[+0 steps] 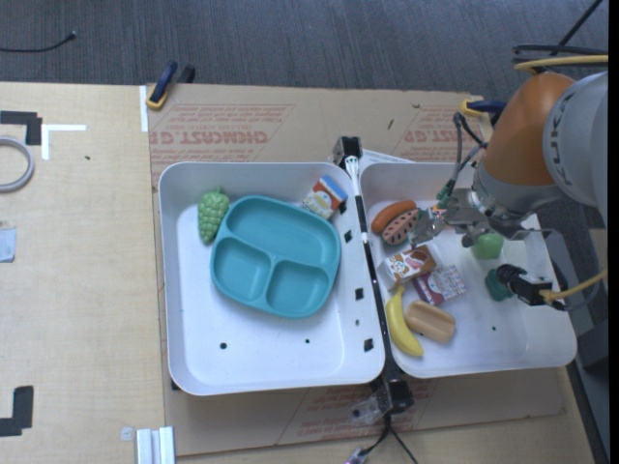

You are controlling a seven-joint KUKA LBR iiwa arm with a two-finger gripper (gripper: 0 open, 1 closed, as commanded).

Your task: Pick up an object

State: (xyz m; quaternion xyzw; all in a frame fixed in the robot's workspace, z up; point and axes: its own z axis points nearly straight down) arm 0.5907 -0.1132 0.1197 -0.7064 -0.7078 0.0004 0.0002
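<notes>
**benchwatcher:** Why's everything piled in the right bin (542,351)? Guessing that's the pick pile: hot dog (396,217), banana (400,323), bread roll (431,321), a couple of snack packets (423,271), a green block (488,246). The arm's hand (447,214) hangs low over the back of that bin, just beside the hot dog, so I'd bet that's the target. Can't tell if the hand is open or closed from this angle, and nothing shows in it.

**kuka_fan:** Left bin (193,341) looks like the drop side: teal divided plate (276,256), green grapes (212,214) touching its edge, a small carton (326,196) by the divider. Any labels? The cardboard (242,129) under the bins has red print, upside down, too blurry for me. The packets' print isn't readable either.
</notes>
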